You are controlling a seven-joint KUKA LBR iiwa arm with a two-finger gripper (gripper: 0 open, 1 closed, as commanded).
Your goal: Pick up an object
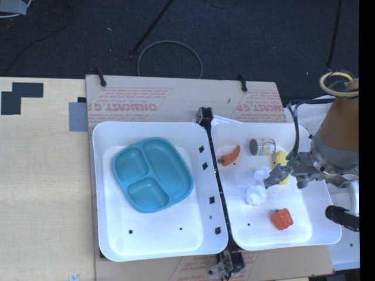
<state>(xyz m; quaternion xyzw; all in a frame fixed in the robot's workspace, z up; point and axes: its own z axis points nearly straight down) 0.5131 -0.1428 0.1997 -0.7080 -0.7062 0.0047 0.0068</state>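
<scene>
Closest to the front edge, a small red-orange block (282,218) sits in the right bin (316,236), untouched as far as I can see. Further back in the same bin there's a little orange carrot-looking piece (231,155), a small can lying on its side (262,147), a couple of white lumpy things (256,192), and a yellow piece (281,158) that's mostly tucked behind the arm's tooling.

So where's the task at? I'd say the pick hasn't happened yet. The gripper (274,179) is down low in the right bin, right beside the white lumps and just next to the yellow piece, but nothing is visibly sitting between its tips. Honestly I can't tell how far apart they are from this angle, the whole thing reads as a dark grey blur pointing left. It might be touching one of the white lumps, can't say for sure.

What's left, I'd guess: actually closing on something and lifting it clear.

Over in the left bin (117,239) there's just a blue divided plate (152,173), well away from the action. Both bins rest on a cardboard sheet (146,101).
</scene>
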